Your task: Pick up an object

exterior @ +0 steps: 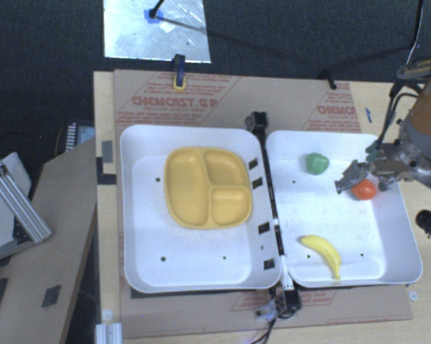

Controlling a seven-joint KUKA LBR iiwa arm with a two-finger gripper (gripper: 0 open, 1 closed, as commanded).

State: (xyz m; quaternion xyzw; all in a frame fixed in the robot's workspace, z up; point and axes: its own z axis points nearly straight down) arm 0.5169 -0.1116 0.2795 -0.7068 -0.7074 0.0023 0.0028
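Reaching in over the right bin (394, 264) from the right, with the gripper (358, 178) low above the bin floor and the red-orange object (364, 190), round like a small tomato, lying just under and beside its tip. Looks like the approach step of a pick, not yet a secured grasp. Cannot tell whether the fingers are spread or closed: dark, blurred metal at the tip, no clear gap to read. Cannot tell either whether the red-orange object sits between them or merely beside them, so no claim of a hold.

Elsewhere in the same bin: a green object (316, 163) up near the far left corner, well apart from the gripper, and a banana (323, 251) toward the near edge, also well apart. In the left bin (140, 256), a yellow divided plate (206, 187), untouched.

Next move, as a judgement: centring over the red-orange object, settling straight down around it, closing, then lifting without a sideways drag. Round shape likely to roll away if nudged by one side first, so even contact needed.
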